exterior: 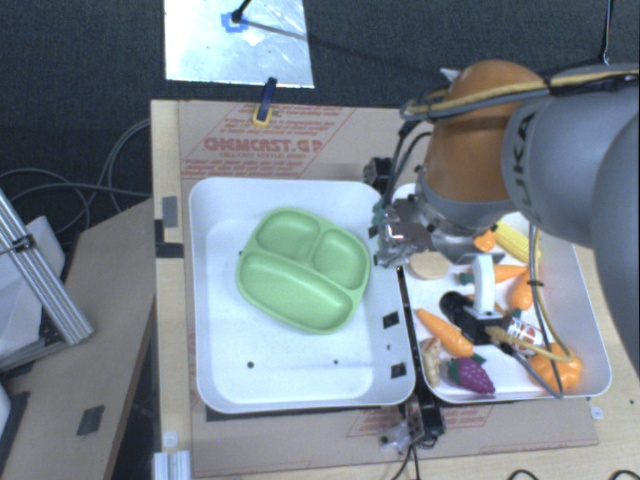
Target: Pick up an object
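The right bin (596, 360) holds several toy foods: an orange carrot (446, 333), purple grapes (470, 374), a yellow corn cob (513, 238), a beige round piece (430, 265) and orange pieces (520, 290) (557, 370). My gripper (478, 303) hangs low over the middle of this bin, just right of the carrot and left of the orange pieces. The wide grey and orange wrist (480, 153) above it hides the bin's far part. Nothing is visibly held.
The left bin (215, 368) bears a green divided plate (303, 268) lying a little above its middle. A black divider (405, 328) with clips runs between the bins. Cables trail over the right bin near its front right corner.
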`<state>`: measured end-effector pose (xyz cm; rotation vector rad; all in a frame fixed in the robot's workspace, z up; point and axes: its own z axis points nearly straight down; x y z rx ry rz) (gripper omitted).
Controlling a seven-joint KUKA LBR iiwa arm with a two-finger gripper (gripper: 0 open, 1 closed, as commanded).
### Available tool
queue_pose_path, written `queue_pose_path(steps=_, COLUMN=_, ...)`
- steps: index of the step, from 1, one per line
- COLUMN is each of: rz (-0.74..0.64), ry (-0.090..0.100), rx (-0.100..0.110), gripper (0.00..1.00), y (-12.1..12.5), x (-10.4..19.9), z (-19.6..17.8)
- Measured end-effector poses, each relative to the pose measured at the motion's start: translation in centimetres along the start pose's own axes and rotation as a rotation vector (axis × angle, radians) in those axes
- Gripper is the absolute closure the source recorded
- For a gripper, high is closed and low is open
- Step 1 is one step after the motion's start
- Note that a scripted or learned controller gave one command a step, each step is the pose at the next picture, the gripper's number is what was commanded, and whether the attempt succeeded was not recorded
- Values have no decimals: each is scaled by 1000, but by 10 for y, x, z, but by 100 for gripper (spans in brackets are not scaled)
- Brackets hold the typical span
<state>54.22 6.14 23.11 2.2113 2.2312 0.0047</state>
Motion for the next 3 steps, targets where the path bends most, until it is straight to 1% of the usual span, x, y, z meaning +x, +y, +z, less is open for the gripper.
queue_pose_path(steps=1, rz=3, ry=-1, rx=1, gripper=100, y=1, x=1, z=1)
queue_pose_path(steps=2, rz=6, ry=-2, rx=2, gripper=100, y=4, x=1, z=11)
queue_pose_path(steps=3, rz=8, ry=-1, rx=0, gripper=100, y=4, x=-5, z=-3)
